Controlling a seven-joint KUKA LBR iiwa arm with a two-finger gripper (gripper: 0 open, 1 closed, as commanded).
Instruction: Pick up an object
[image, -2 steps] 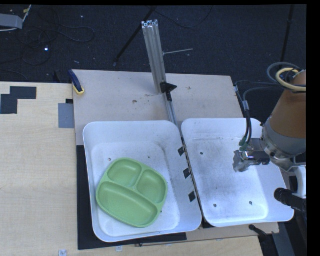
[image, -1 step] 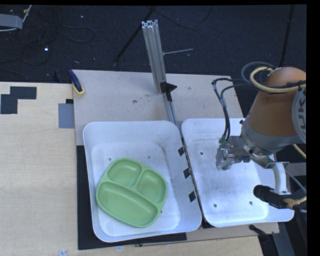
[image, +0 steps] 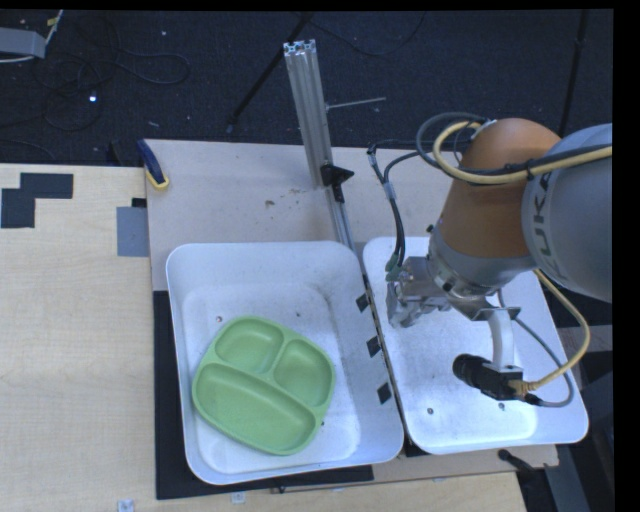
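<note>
Pincer (image: 405, 308) over right bin (image: 560, 425); green plate (image: 263, 384) in left bin (image: 190, 270)

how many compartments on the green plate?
3. The green divided plate lies in the left bin: one long compartment along its lower-left side, two smaller ones side by side along its upper-right side. Nothing covers the plate, so none should be hidden.

One camera sits fixed above the bench (image: 80, 300), looking down at a slant from the near side. It takes in both bins, left (image: 190, 270) and right (image: 560, 420), from moderate height; the arm (image: 500, 190) enters from the right.
</note>
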